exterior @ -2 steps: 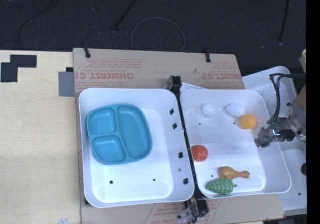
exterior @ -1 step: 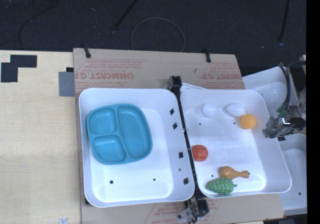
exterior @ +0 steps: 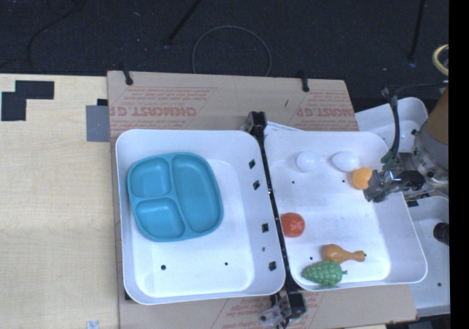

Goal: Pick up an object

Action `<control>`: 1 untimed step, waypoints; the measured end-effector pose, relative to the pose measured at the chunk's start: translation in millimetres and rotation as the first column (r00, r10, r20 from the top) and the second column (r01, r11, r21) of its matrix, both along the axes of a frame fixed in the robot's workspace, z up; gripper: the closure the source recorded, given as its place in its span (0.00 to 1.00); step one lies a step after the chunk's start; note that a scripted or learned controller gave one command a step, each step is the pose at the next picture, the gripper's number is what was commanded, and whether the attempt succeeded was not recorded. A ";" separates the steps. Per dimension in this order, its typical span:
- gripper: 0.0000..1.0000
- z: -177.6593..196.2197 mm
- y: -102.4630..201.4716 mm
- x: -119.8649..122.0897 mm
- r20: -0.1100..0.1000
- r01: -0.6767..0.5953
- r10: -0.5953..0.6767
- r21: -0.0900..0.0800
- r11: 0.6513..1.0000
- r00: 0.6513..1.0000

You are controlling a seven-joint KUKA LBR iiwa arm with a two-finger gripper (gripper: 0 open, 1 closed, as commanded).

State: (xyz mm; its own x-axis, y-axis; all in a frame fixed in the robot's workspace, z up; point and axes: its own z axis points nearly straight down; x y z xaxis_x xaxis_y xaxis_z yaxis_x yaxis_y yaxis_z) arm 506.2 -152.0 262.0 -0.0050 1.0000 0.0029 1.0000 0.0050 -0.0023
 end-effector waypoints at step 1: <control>1.00 -16.2 52.3 6.4 -0.002 0.000 0.000 0.000 1.000 1.000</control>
